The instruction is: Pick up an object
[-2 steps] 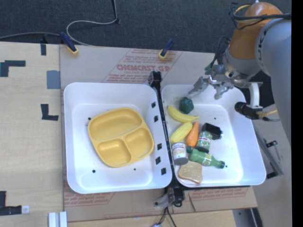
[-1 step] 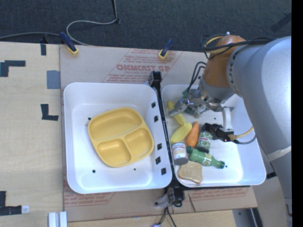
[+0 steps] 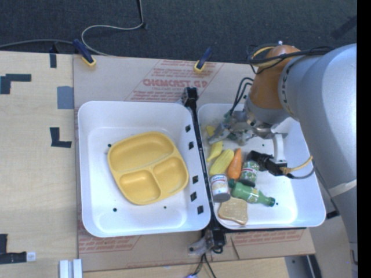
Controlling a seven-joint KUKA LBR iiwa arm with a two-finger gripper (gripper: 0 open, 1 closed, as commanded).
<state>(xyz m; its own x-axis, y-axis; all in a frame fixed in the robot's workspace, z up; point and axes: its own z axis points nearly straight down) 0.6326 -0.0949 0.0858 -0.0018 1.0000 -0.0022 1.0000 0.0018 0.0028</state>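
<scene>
Arm in from the right, orange band above the wrist, claw low over the upper left part of the right bin. Claw state: cannot tell — it reads as a grey cluster against the white floor.

Just below the claw: two yellow banana-like pieces, one above the other, close to the divider between the bins. Beside them, to the right, an orange carrot lying steeply. Further below: a small jar with a white lid hard against the divider side, a green bottle lying flat with its neck pointing right, a small green-labelled can near the carrot, and a slice of bread at the bin's near rim. All of these crowd the left half of that bin, some touching.

Right of the claw, a black fitting with a yellow cable hangs from the arm over the bin floor. Bare white floor lies at the bin's lower right.

Far left of the claw, across the divider, the left bin holds a yellow three-compartment tray, roughly centred, with open white floor all round it.
</scene>
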